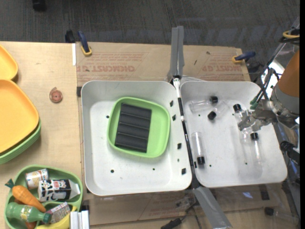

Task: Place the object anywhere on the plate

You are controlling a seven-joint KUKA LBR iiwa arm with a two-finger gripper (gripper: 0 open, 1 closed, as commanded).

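Clear tube (pixel 252 146) upright in frame, cap toward jaws above.

Black block (pixel 133 128) fills green plate (pixel 139 127) centre (rim strip free), approach open

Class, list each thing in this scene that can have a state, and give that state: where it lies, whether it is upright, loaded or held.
green plate: flat in the left bin, carrying a dark ridged block
dark ridged block: lying flat on the plate
clear tube: lying on its side in the right bin, black cap on
tool: low over the right bin's tubes; grip unclear
green bowl: loaded with toy food
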